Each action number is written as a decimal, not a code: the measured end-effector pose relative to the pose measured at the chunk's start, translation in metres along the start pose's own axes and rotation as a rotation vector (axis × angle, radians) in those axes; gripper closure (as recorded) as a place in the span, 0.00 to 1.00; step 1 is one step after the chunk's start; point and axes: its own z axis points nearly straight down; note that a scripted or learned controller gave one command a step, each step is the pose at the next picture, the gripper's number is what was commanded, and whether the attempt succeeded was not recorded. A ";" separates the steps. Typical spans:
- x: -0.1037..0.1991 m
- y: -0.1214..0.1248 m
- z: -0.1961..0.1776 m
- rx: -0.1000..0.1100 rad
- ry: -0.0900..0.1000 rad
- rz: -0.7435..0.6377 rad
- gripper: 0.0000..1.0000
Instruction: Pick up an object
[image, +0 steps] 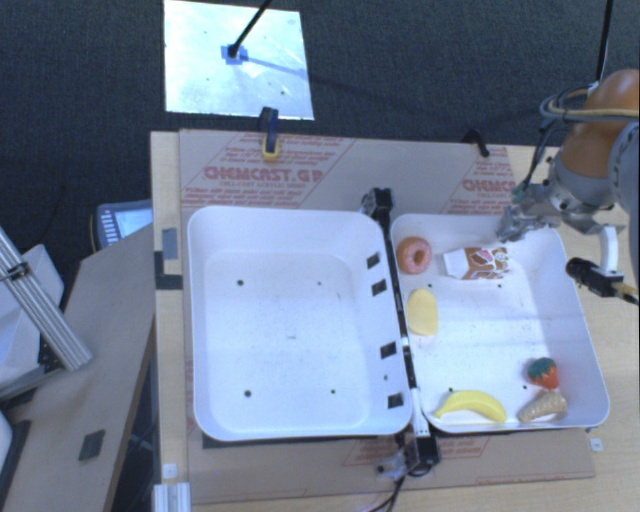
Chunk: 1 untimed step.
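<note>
Nearest the camera, along the front edge of the right-hand bin (585, 330), lie three small things: a yellow banana (472, 405), a pale cone-shaped piece (541, 407) to its right, and just behind that a small orange-and-green toy that looks like a carrot (542, 372). All three sit well in front of the gripper (512, 226), toward the viewer.

Hanging over the bin's far right corner, the gripper is at the end of a grey arm with an orange band (600, 120) that comes in from the right. Whether it is clenched or released cannot be told at this size and angle, and nothing can be seen caught in it.

Just in front of the gripper and a little to its left lies a white carton with red print (478, 263), flat on the bin floor. Farther left of the gripper, near the divider between the bins, sits a pink-glazed doughnut (414, 255). In front of the doughnut is a pale yellow lemon-like piece (423, 312), close against the divider.

Well to the gripper's left is the second white bin (215, 300), side by side with the first.
</note>
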 end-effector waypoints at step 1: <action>0.000 0.002 -0.012 -0.004 -0.002 -0.003 1.00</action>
